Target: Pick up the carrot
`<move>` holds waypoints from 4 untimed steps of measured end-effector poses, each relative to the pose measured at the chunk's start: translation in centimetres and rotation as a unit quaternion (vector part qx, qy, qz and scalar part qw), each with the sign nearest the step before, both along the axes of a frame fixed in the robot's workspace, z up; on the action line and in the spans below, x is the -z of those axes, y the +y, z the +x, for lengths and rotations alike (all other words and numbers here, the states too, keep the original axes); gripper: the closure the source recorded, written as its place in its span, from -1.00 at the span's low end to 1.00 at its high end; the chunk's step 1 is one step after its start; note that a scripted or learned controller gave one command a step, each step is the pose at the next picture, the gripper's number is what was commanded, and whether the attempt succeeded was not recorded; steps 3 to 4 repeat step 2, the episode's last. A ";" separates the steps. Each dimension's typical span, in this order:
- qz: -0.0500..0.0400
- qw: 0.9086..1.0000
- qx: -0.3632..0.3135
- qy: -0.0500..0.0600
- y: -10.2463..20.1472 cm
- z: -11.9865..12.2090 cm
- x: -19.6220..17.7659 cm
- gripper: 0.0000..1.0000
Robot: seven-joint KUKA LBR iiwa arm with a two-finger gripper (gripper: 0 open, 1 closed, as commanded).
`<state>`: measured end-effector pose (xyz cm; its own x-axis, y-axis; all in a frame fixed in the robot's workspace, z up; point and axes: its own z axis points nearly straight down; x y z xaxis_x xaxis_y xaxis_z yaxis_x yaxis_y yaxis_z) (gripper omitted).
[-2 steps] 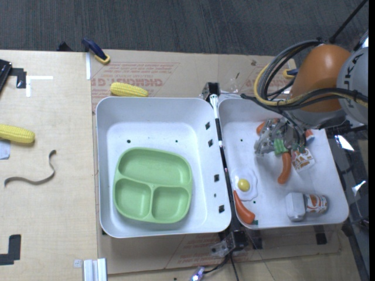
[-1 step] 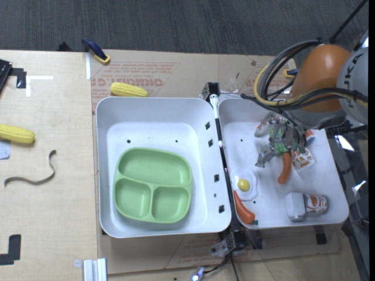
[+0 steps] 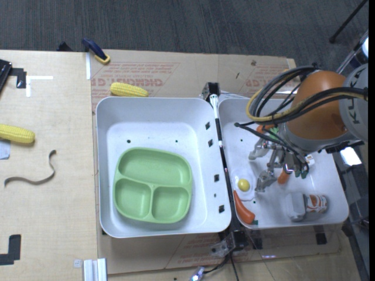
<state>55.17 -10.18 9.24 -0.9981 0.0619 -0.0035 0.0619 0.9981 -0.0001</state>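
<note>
From the overhead camera view: grey arm reaching in from the right over the right-hand white bin, far right of the green divided plate. Orange band bulging above the wrist, wrapped round with loops of black and yellow cable. Wrist bent downward and tilted toward the plate's side. Gripper hanging low inside the right bin, right of the plate and about level with its upper half. Open or closed: cannot tell, the metal parts too tangled and small. Nothing clearly gripped.

Carrot lying on the right bin's floor, just right of the plate across the wall shared by the two bins, level with the plate's lower edge. Set slantwise, hard against the bin's near-left corner. Apart from the gripper, lower in the picture.

Small white piece with a yellow centre just above the carrot, also right of the plate. Can tipped on its side, much further right of the plate, below the arm.

Plate itself resting flat in the left white bin.

Up from the plate, outside the bin on the cardboard, one yellow corn cob. Well left of the plate, on the bench, a second corn cob.
</note>
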 end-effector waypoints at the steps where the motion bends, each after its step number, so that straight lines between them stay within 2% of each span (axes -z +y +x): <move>1: -0.001 0.996 -0.095 -0.002 0.8 -7.2 0.0 -1.00; 2: -0.002 0.995 -0.095 -0.005 0.8 -6.9 -1.0 1.00; 4: -0.002 0.995 -0.095 -0.005 0.8 -6.9 -1.0 1.00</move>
